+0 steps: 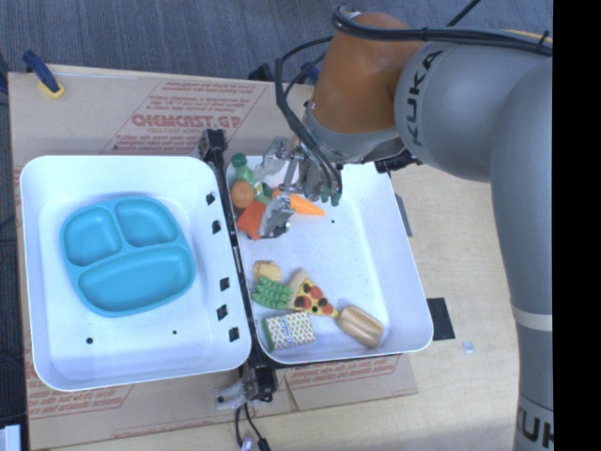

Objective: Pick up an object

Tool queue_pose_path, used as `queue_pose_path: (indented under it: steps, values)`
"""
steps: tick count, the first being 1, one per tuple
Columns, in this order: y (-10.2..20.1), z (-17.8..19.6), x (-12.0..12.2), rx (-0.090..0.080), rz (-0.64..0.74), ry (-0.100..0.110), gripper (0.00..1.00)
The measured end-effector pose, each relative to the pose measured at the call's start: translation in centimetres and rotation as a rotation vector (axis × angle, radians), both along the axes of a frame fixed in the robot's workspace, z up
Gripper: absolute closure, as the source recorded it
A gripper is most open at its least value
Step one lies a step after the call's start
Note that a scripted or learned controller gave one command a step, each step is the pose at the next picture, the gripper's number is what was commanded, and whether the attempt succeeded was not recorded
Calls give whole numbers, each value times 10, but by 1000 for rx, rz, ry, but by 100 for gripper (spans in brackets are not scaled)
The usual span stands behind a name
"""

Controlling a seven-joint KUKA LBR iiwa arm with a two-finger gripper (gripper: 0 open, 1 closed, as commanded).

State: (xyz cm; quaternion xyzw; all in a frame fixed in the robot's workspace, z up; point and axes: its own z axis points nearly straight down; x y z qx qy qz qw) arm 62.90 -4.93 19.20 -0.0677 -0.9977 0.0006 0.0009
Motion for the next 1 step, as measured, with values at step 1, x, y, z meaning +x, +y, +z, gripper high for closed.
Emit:
queue_pose_path:
  steps: [1]
  values:
    - [-56, -98, -8, 0, 72, -5, 0]
